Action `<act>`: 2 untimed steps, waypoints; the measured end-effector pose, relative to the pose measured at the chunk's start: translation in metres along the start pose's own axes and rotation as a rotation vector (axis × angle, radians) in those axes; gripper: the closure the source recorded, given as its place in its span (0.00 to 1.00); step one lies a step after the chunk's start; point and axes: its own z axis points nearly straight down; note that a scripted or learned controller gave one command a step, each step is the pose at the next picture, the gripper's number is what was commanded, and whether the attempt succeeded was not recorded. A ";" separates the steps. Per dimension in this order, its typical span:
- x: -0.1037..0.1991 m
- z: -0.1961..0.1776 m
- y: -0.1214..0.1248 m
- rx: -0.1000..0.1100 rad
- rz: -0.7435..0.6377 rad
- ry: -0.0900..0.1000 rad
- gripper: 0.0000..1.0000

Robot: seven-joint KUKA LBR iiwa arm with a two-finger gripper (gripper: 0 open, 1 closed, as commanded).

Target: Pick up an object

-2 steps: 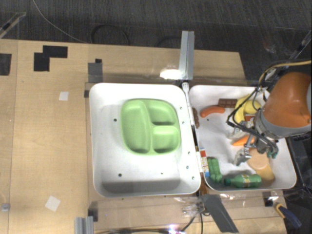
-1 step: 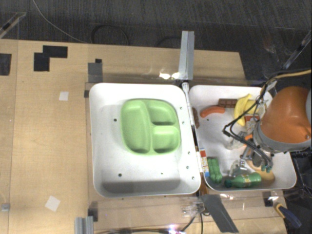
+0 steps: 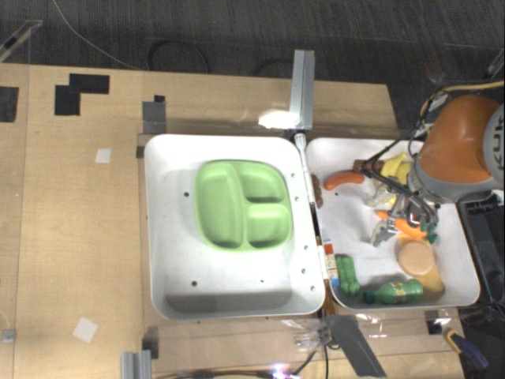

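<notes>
Objects for picking lie in the right bin (image 3: 465, 290), the one the arm (image 3: 465, 144) reaches into from the right. Gripper (image 3: 392, 226) sits low over the middle of that bin, its metal fingers pointing down and to the left. Whether it is open or closed cannot be determined at this angle, and no item can be seen between the fingers.

Contents of the right bin, as observed:
- An orange carrot-like item (image 3: 410, 227) lies just beside the gripper, touching or nearly touching it; contact cannot be confirmed.
- A red sausage-shaped item (image 3: 344, 180) lies at the far left of the bin, apart from the gripper.
- A yellow item (image 3: 397, 166) lies at the far side, partly hidden by the arm.
- A tan, rounded item (image 3: 417, 259) lies to the near right of the gripper.
- A green bottle (image 3: 397, 292) lies on its side along the near wall; its label shows yellow, but no wording can be read.
- A small green item (image 3: 347, 275) stands at the near left corner, with a small printed packet (image 3: 331, 265) just beside it on the rim; print illegible.

Left bin (image 3: 170, 235) holds a green divided tray (image 3: 241, 205) with three compartments, seated centrally. Both bins rest side by side on the wooden table (image 3: 71, 235). No brand names or legible writing found anywhere.
</notes>
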 end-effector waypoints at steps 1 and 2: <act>-0.005 -0.015 0.002 0.000 -0.005 -0.016 1.00; -0.030 -0.082 -0.002 0.000 -0.239 0.003 1.00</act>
